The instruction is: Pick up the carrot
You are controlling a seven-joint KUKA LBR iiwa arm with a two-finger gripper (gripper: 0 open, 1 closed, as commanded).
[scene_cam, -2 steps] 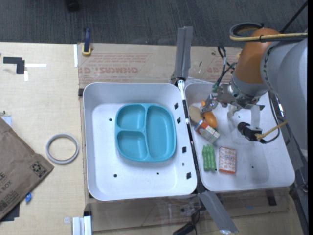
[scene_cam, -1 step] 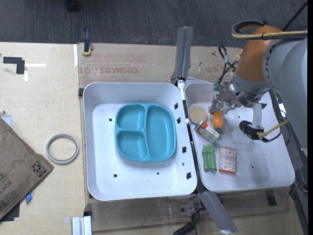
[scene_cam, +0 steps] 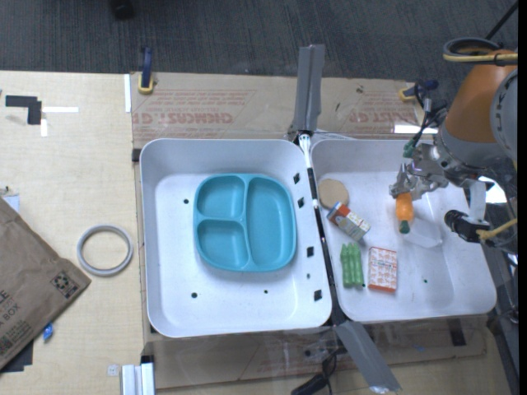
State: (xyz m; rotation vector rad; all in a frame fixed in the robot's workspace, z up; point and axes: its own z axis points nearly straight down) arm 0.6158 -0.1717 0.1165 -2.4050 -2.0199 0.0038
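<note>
1. Nearest me, I see the front rim of the right bin (scene_cam: pixel 412 313), and just inside it a small red-and-white printed packet (scene_cam: pixel 383 269) lying flat on the floor.
2. Beside that packet, toward the divider, I see green pea pods (scene_cam: pixel 352 264) lying lengthwise.
3. In the left bin (scene_cam: pixel 165 245) I see a teal divided plate (scene_cam: pixel 246 221) with three compartments, sitting near the middle.
4. Further up the right bin I see a small red, white and grey carton (scene_cam: pixel 347 220) lying at a slant, touching a tan round disc (scene_cam: pixel 333 193) behind it.
5. The carrot (scene_cam: pixel 403 211) is in the right bin's far right part, orange with its green end pointing toward me; it hangs directly under the gripper (scene_cam: pixel 409 183).
6. The gripper's metal fingers meet the carrot's top, but I cannot tell whether they are clamped on it or apart.
7. On the bench to the left I see a grey tape ring (scene_cam: pixel 104 248) and a brown cardboard box (scene_cam: pixel 33 286).
</note>
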